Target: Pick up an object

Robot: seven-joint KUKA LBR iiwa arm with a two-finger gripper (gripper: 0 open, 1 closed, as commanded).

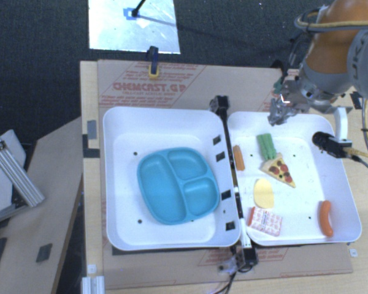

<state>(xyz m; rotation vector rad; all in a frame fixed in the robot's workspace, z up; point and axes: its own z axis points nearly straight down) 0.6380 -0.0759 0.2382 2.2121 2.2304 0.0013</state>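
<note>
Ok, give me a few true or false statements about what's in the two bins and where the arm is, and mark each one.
1. The blue divided tray lies in the left bin. True.
2. The pizza slice sits in the left bin. False: it lies in the right bin, just below the green piece.
3. The gripper hangs over the far edge of the right bin. True.
4. The gripper holds the sausage. False: the sausage lies on the floor of the right bin near its right front corner, well away from the gripper.
5. The yellow slice lies beside the red and white packet. True.
</note>
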